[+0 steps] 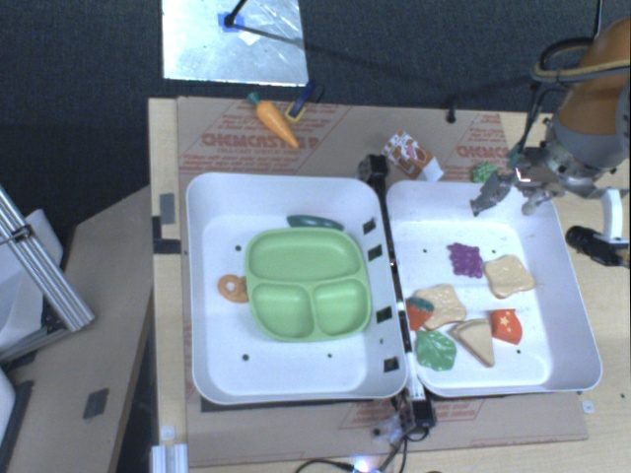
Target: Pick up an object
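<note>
lower right bin (577, 343) holding green leaf (436, 350), bread slices (509, 275) and purple grapes (464, 258), green tray (305, 283) in left bin (212, 264), gripper (511, 197) at upper right above the right bin's far edge, fingers spread, pinching nothing, carrot (277, 123) beyond

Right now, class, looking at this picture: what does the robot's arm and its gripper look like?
The arm is grey metal with a broad orange band above the wrist. Dark cables loop beside the band. The gripper is small, grey and two-fingered, its thin fingers pointing out from a pale wrist block with a faint reddish spot.
</note>
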Tool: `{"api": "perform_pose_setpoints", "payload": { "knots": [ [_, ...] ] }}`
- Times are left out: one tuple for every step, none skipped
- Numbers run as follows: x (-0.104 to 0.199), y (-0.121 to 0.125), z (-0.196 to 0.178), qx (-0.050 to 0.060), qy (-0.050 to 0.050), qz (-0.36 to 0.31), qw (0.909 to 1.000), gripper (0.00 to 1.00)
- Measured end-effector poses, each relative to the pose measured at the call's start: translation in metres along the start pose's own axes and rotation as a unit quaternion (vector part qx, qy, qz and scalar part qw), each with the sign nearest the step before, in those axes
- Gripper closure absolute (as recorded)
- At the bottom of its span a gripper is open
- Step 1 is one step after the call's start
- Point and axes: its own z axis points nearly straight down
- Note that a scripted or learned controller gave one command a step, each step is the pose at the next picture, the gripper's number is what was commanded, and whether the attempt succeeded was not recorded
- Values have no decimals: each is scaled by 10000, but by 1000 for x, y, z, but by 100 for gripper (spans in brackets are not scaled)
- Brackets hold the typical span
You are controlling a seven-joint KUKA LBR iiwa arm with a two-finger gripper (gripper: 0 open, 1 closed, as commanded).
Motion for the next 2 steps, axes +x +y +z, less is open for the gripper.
{"api": "perform_pose_setpoints", "payload": {
  "knots": [
    [0,3,-8,-64,-12,-11,10000,0],
    [-8,-3,45,-42,-9,0,10000,0]
  ]
}}
